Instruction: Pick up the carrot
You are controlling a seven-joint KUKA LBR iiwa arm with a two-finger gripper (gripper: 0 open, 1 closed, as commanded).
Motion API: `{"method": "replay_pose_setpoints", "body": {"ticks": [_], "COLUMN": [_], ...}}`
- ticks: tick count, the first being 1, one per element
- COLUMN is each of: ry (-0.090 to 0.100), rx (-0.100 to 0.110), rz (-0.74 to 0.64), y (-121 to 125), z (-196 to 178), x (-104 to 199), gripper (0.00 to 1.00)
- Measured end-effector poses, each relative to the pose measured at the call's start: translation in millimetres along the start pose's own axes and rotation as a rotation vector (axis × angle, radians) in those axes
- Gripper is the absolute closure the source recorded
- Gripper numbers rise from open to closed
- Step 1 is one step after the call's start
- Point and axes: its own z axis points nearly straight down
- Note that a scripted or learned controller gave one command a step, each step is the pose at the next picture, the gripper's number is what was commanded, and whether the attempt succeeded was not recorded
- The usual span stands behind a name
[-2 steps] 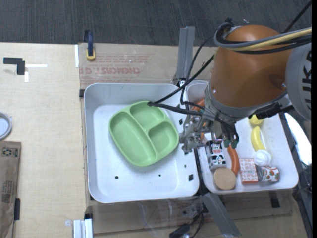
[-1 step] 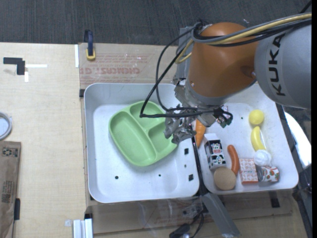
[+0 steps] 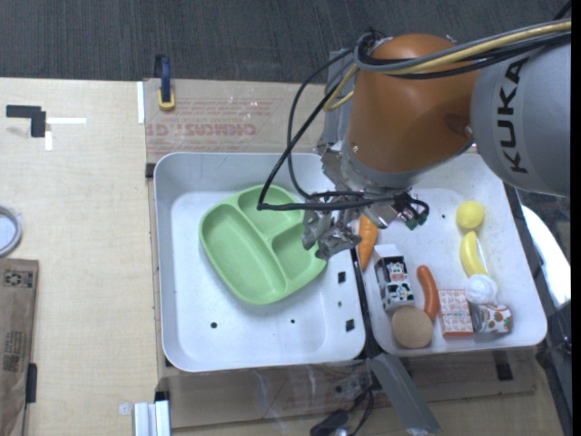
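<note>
The carrot (image 3: 367,238) is orange, at the inner edge of the right white bin (image 3: 517,332). The divided plate (image 3: 259,252) in the left white bin (image 3: 182,334) is pale green. In the right bin, the lemon (image 3: 469,214) and banana (image 3: 472,253) near the far right corner are yellow; the small carton (image 3: 393,282) is white with black cow patches; the sausage (image 3: 428,291) is red-orange; the round bun (image 3: 411,327) at the near edge is tan. The arm (image 3: 526,107) is grey with an orange band (image 3: 408,98).
</note>
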Motion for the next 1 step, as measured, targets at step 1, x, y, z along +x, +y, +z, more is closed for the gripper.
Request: {"method": "replay_pose_setpoints", "body": {"ticks": [1], "ry": [-0.004], "rx": [0.0], "rz": [0.005], "y": [-0.9], "z": [-9.2], "x": [-1.0], "gripper": [1.0]}}
